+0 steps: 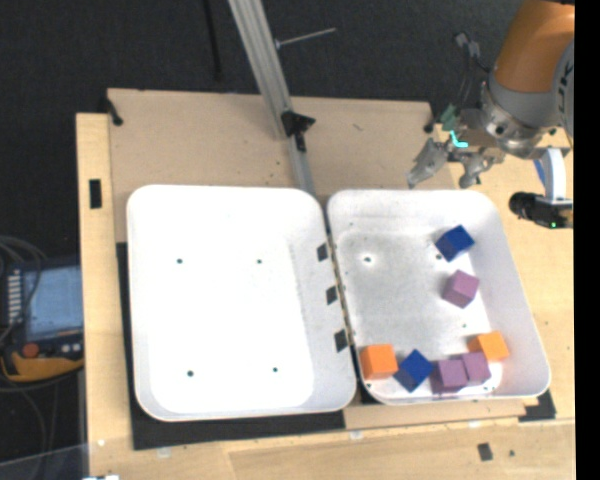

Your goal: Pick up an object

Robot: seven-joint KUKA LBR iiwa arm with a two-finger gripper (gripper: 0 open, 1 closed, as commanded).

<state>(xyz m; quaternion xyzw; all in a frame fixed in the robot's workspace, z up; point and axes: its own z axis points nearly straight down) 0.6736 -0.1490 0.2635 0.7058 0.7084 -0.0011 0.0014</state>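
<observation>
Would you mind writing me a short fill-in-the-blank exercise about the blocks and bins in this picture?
1. All the blocks lie in the ___ bin as the camera sees it.
2. The block nearest the hand is ___ in colour.
3. The number of orange blocks in that bin is ___.
4. The hand hangs above the bin's ___ rim, not yet down among the blocks.

Missing words: right; blue; two; far

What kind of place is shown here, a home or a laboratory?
Probably a robotics laboratory: a grey and orange robot arm reaches over two shallow white plastic bins, the right one holding small coloured cubes, and a handheld control pendant lies beside the bench.
</observation>
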